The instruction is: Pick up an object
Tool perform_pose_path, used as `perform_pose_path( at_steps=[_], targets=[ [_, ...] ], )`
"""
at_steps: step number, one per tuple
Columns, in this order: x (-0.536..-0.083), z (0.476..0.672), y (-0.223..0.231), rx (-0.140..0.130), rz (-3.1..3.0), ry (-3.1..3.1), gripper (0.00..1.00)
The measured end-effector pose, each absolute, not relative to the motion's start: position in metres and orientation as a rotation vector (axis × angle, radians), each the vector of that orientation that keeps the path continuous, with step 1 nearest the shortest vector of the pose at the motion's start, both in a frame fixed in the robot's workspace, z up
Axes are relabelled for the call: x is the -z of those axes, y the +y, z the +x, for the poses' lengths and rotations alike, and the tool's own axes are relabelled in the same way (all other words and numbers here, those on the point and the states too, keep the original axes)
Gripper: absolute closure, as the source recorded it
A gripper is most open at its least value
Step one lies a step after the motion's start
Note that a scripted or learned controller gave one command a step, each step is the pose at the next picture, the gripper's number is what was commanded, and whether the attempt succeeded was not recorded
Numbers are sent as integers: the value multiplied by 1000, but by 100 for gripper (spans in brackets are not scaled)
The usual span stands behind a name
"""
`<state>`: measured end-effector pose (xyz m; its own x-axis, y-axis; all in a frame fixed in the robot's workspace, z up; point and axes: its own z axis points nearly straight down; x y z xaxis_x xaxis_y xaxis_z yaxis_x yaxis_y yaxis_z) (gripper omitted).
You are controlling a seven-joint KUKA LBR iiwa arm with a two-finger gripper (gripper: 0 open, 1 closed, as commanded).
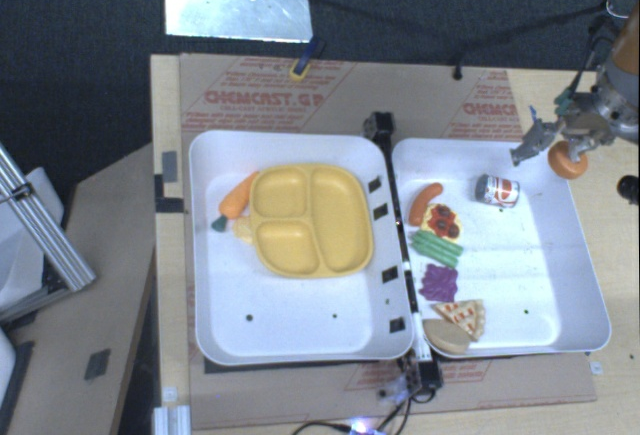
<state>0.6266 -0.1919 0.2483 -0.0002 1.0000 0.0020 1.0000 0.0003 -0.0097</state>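
The hand hangs over the right bin's far right edge, its opening impossible to tell. A small can lies just left below it. The tan bench meets dark carpet beyond.

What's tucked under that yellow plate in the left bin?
A toy carrot pokes out from beside the yellow plate's left edge, with a pale scrap just below it. Anything lying wholly beneath the plate is covered.

Yellow divided plate in white left bin; orange carrot at its 9 o'clock. Red-and-white can, green beans, purple grapes in white right bin.
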Motion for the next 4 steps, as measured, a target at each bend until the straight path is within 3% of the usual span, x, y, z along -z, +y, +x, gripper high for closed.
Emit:
perform_pose_path(
  at_steps=[1, 4],
  targets=[
    [-256, 629, -191, 1, -2219, -2226, 0],
    [-122, 636, -198, 2, -2224, -2228, 0]
  ],
)
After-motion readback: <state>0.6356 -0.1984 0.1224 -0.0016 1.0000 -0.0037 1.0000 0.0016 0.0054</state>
